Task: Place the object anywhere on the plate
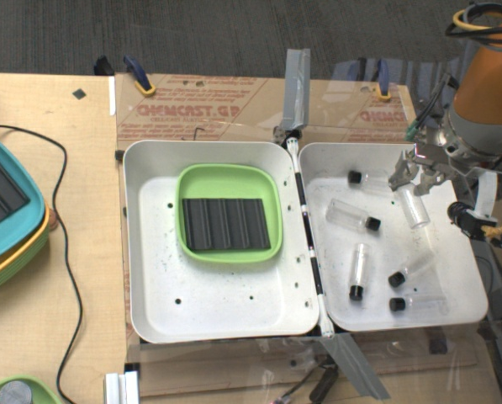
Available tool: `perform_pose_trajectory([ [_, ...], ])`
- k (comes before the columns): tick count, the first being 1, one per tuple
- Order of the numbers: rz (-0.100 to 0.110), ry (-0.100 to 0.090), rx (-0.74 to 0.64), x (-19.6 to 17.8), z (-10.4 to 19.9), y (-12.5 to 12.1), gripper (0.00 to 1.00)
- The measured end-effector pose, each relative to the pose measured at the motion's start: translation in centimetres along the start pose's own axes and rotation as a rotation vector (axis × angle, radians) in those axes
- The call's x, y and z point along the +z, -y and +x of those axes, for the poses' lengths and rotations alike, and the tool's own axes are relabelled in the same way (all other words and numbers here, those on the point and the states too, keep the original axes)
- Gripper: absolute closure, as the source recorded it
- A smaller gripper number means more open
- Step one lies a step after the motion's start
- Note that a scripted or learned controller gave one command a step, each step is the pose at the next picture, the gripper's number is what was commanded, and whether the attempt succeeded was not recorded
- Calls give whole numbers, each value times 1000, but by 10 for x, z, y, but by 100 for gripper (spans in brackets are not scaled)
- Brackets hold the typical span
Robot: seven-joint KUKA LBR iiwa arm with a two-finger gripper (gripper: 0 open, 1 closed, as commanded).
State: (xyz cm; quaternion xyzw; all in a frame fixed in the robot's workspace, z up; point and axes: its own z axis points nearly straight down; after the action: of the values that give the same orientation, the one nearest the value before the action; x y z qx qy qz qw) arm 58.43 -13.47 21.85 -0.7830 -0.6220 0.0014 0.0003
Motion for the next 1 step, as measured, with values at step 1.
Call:
perform_pose_trajectory([
  [1, 0, 0, 0, 0, 0, 0, 0],
])
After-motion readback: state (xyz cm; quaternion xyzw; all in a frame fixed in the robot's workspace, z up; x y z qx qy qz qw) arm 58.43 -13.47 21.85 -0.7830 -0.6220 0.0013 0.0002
